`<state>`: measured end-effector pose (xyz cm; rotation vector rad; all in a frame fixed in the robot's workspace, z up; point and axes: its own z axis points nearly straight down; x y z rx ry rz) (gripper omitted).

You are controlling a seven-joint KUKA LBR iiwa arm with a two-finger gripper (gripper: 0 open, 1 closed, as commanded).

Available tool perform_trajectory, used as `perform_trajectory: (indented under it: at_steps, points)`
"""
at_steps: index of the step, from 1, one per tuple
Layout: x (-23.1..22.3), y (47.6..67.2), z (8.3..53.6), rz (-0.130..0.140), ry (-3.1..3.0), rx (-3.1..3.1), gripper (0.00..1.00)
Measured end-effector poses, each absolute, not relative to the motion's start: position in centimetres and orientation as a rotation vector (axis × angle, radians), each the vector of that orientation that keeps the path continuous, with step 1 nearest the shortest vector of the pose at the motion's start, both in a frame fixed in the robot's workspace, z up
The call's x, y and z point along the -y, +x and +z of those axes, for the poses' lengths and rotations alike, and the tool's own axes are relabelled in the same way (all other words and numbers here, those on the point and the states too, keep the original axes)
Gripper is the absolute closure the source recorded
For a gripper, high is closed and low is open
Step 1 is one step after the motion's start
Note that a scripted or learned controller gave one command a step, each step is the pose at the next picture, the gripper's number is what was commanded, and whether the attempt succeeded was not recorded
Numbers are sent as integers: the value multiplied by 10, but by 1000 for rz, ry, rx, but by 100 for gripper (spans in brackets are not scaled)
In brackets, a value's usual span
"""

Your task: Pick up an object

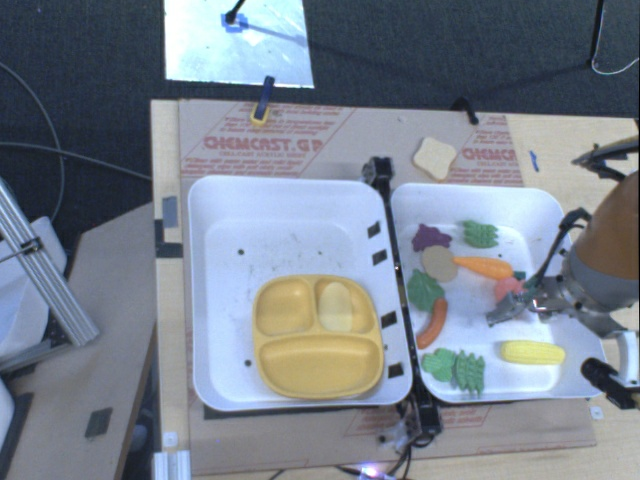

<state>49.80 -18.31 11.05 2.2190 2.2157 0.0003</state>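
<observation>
A yellow divided plate (318, 336) lies near in the left bin (220, 268). Beyond the bins, a toast slice (435, 157) rests on the worktop (330, 138); a shiny sheet (237, 26) lies farther left.

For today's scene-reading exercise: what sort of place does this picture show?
Probably a robotics lab bench: a grey arm's two-finger gripper reaches into a shallow white bin of plastic toy vegetables, beside another bin holding a yellow divided tray.

Two white bins (290, 198); one yellow tray (318, 335); right of the tray, eight toy foods (482, 266); one bread slice (435, 157) beyond.
</observation>
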Motion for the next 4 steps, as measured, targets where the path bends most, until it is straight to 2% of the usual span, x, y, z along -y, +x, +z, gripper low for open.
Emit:
perform_trajectory:
  at_steps: [1, 2, 3, 4]
  points:
    - [114, 556, 84, 8, 2206, -2230, 0]
    - [105, 506, 85, 1, 2221, -2222, 0]
    - [86, 553, 111, 5, 2210, -2226, 0]
    - [110, 497, 83, -3, 2227, -2220, 0]
